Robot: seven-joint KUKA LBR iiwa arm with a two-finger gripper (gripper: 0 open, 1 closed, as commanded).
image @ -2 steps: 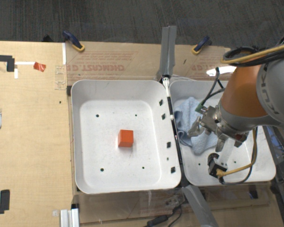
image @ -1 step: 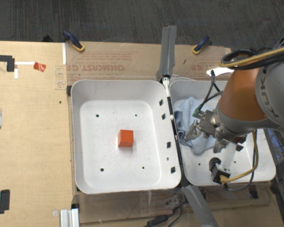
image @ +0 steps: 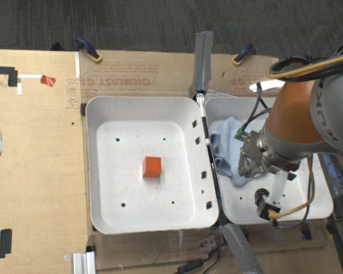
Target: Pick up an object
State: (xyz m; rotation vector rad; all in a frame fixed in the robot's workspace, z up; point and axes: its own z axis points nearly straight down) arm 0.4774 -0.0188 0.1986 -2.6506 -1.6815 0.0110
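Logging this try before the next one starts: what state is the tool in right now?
Tool: cannot be told; it sits low in the right bin against the light blue cloth.

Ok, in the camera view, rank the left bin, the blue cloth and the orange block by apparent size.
1. Left bin, clearly largest.
2. Blue cloth in the right bin; the arm hides part of it, so it may be bigger than it looks.
3. Orange block, smallest.
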